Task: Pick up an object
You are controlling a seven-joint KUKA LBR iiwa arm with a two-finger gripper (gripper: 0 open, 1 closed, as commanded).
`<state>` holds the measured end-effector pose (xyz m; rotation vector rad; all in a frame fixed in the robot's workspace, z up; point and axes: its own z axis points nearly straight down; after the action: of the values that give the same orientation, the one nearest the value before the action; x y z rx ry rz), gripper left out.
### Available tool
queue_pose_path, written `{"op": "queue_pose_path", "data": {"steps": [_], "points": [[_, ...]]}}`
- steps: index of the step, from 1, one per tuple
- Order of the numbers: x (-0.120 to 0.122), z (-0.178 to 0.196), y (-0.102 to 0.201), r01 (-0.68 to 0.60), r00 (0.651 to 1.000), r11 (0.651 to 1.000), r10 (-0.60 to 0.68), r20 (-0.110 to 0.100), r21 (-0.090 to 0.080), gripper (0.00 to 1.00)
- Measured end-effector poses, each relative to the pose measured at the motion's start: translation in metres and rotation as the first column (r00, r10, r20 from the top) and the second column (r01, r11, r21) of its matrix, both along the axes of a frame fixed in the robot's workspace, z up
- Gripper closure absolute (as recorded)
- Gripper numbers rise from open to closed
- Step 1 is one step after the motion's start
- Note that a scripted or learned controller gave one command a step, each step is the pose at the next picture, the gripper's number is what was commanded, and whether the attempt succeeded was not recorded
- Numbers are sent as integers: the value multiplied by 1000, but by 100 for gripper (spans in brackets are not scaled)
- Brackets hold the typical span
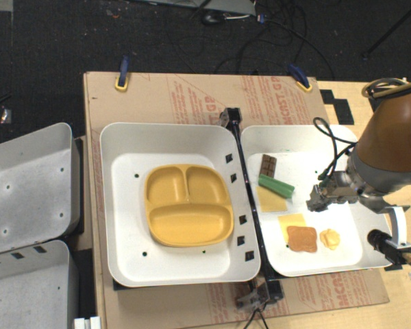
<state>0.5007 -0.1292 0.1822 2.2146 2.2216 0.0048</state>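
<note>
The jaws cannot be read from this slant; whether they stand apart or together I cannot tell, and nothing shows between them. The gripper (320, 199) hangs over the right bin (342, 262), toward its right side. The green block (276, 184) lies just to its left, long axis running down to the right, atop a yellow slab (270, 199). Toast (302, 238) and a yellow lump (329, 238) lie nearer the front rim. The block is probably the nearest pick.
</note>
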Motion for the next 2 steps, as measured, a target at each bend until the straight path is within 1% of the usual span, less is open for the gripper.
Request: {"op": "queue_pose_path", "data": {"steps": [1, 2], "points": [[2, 43, 0, 0, 1000, 1000, 0, 0, 0, 100], [-5, 52, 53, -4, 1000, 1000, 4, -5, 2, 100]]}}
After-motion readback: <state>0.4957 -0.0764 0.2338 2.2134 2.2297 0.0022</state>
